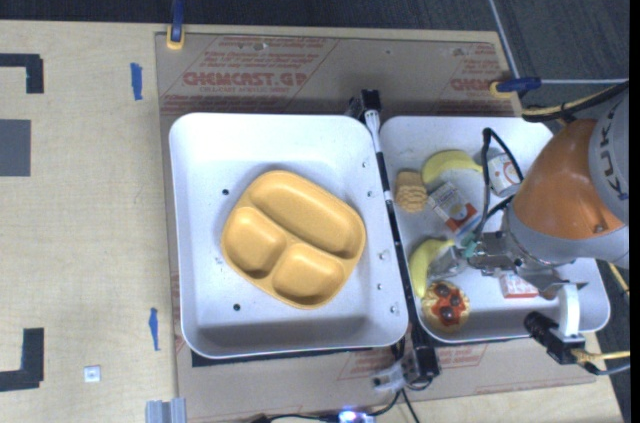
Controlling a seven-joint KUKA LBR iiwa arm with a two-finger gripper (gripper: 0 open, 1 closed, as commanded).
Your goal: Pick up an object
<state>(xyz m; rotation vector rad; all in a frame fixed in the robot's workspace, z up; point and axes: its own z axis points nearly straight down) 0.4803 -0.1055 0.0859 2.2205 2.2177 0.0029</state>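
On the left, a yellow three-compartment plastic tray (291, 237) fills its white bin (190, 211). Rightward, I see my hand (470, 253) low beside a yellow banana-like toy (428, 258); its state I cannot tell. I'd centre over it before closing.

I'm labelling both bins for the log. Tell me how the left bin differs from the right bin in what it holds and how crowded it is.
The left bin holds one large yellow three-compartment tray lying tilted; the right bin holds several small items, among them a tan biscuit-like piece and yellow pieces.
The left bin stands free of the arm; the arm reaches down into the right bin.
Both are shallow, white and sit side by side.
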